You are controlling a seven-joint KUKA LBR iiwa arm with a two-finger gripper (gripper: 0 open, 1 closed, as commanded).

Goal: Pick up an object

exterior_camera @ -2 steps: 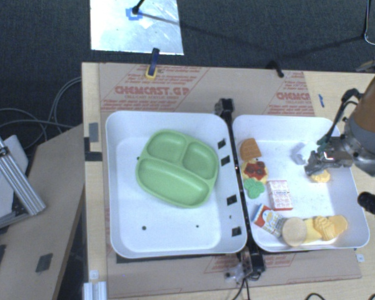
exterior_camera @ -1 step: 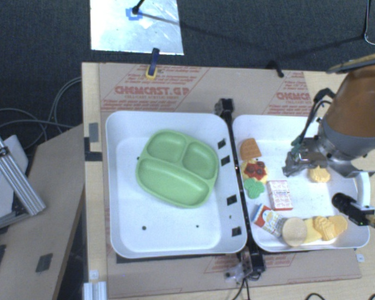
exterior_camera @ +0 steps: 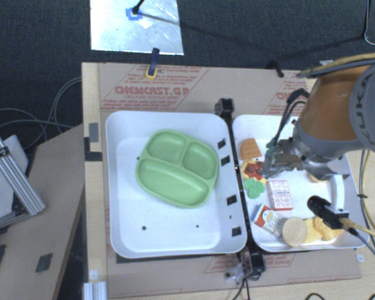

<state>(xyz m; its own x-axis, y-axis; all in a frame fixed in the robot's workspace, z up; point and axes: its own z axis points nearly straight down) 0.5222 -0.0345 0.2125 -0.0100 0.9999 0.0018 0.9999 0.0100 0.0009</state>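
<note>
1. The tool (exterior_camera: pixel 270 160) hangs low over the upper left part of the right bin (exterior_camera: pixel 345 244), at the end of the grey arm (exterior_camera: pixel 334 120) with its orange band, which enters from the right of the frame.
2. Whether the tool is wide or narrow cannot be told from this slant; nothing is visibly held in it.
3. A small red object (exterior_camera: pixel 252 168) lies just left of the tool, touching or nearly so; an orange-brown piece (exterior_camera: pixel 250 148) sits just above it.
4. A green piece (exterior_camera: pixel 254 188) lies just below the red one, and a small white box with red print (exterior_camera: pixel 279 194) lies below the tool.
5. Toward the bin's lower edge lie a red-and-white packet (exterior_camera: pixel 269 220), a round tan disc (exterior_camera: pixel 294 231) and a yellow item (exterior_camera: pixel 324 230).
6. The left bin (exterior_camera: pixel 122 230) holds a green divided tray (exterior_camera: pixel 178 167), tilted diagonally.
7. Both bins rest on a cardboard-covered counter (exterior_camera: pixel 169 89).
8. A shiny sheet (exterior_camera: pixel 136 19) lies on dark carpet in the upper left of the frame.
</note>
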